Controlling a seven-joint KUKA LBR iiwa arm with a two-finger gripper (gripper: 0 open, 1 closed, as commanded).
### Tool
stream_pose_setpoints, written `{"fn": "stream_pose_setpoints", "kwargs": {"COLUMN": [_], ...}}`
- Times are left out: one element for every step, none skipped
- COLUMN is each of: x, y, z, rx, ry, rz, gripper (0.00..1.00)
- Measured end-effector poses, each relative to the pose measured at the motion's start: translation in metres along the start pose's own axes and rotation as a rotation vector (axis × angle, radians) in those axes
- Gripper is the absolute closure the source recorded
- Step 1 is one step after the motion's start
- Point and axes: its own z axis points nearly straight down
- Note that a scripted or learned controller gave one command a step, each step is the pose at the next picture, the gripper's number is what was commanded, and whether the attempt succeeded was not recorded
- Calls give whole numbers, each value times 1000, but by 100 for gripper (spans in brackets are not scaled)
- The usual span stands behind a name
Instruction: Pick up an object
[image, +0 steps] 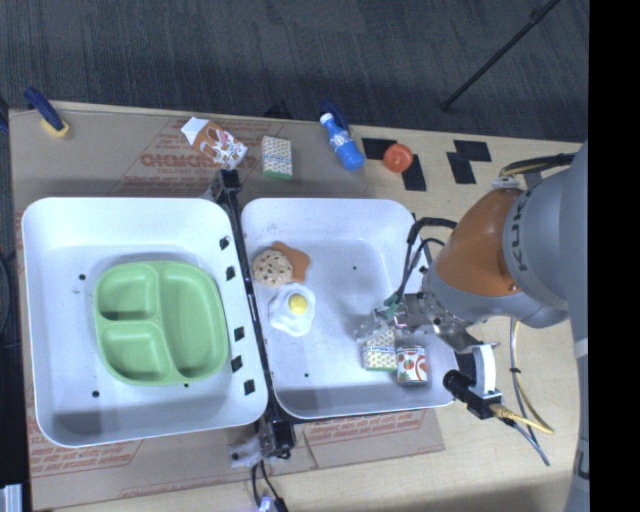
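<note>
Dark carpet is being seen beyond the far edge of a cardboard-covered bench (150, 165), on which two shallow white bins are resting side by side. The left bin (50, 300) is being occupied by a green divided tray (160, 322). In the right bin (330, 225), a cookie (270, 268) is lying against an orange-brown piece (294, 258), with a fried egg toy (293, 310) just below them, near the divider. Two small boxes are lying near the right bin's near right corner: a green-patterned box (379, 354) and a red-and-white box (411, 366), touching each other. The gripper (392, 318) is being positioned directly above these boxes, at the end of the grey arm (545, 250) with its orange band (480, 255). How far the claw is parted cannot be told, and nothing is being shown clearly gripped. Behind the bins, a snack packet (213, 143), a small green carton (277, 157), a blue bottle (342, 141) and an orange ball (398, 156) are lying on the bench.
</note>
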Motion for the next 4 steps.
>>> {"fn": "stream_pose_setpoints", "kwargs": {"x": [73,144,143,144], "y": [-25,-25,-24,-23], "z": [-110,-122,-133,-143], "rx": [-6,-4,-5,-5], "ry": [0,-2,-2,-2], "rz": [5,2,-1,-6], "gripper": [100,100,100,100]}}
